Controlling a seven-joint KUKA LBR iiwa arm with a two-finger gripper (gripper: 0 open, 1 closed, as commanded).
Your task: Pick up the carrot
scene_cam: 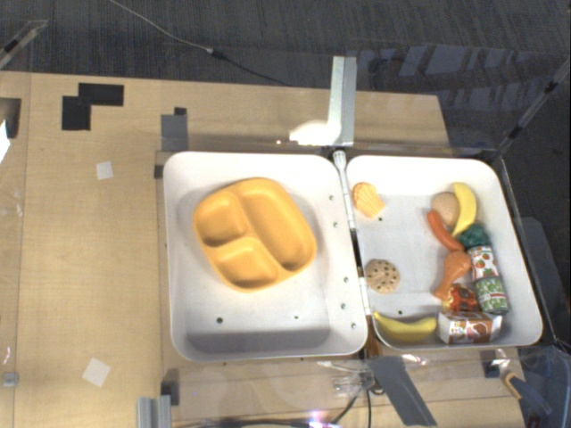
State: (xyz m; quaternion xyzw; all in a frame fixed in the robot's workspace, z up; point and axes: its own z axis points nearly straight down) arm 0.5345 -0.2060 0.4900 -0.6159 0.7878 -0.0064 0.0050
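The carrot [451, 273] is lying slanted in the right bin [406, 239] (over on its crowded right side, just below a banana [464, 208]), and a yellow tray [254, 233] is sitting in the left bin [183, 266].

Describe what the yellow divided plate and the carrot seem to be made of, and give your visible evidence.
Yellow divided plate: probably moulded plastic, smooth, with soft highlights and rounded compartment walls. Carrot: likely toy plastic, uniform orange with a slight sheen.
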